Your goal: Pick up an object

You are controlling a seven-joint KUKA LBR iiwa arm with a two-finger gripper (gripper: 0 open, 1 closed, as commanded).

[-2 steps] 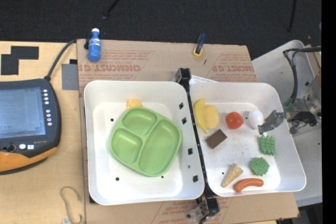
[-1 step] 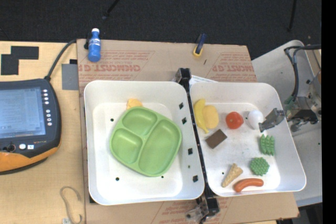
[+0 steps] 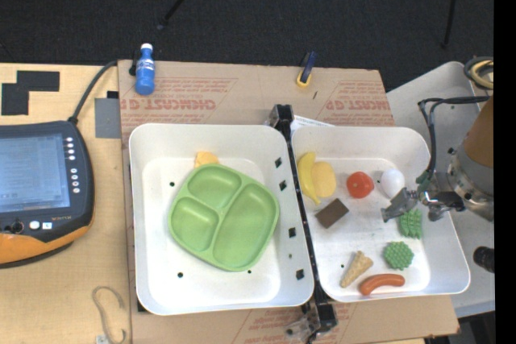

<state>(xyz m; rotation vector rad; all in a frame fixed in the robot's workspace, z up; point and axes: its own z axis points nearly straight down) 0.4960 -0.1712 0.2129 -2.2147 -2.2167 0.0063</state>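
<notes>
We see the arm (image 3: 482, 142) reaching in at the right edge of the frame, its gripper (image 3: 409, 204) low over the right side of the right bin (image 3: 367, 137). One dark finger points left toward the bin's middle, but we cannot tell whether the fingers are spread or pressed together, and nothing shows between them. Just below the gripper lies a green leafy piece (image 3: 411, 223), touching or nearly touching it; we cannot tell which. Just left of the gripper sits a white egg-like ball (image 3: 392, 180), and beside that a red tomato (image 3: 360, 185). Further left, against the divider, lies a yellow banana-like piece (image 3: 315, 178), with a brown block (image 3: 331, 213) just below it. Along the lower part of the bin lie a green broccoli head (image 3: 398, 254), a tan cone (image 3: 355, 268) and a red sausage (image 3: 381, 283). The left bin (image 3: 153, 173) holds a green divided plate (image 3: 223, 216) with a small yellow piece (image 3: 206, 159) peeking out at its upper edge. At the far left of the frame rests a tablet controller (image 3: 36, 181), and a blue bottle (image 3: 145, 70) stands above the bins.
</notes>
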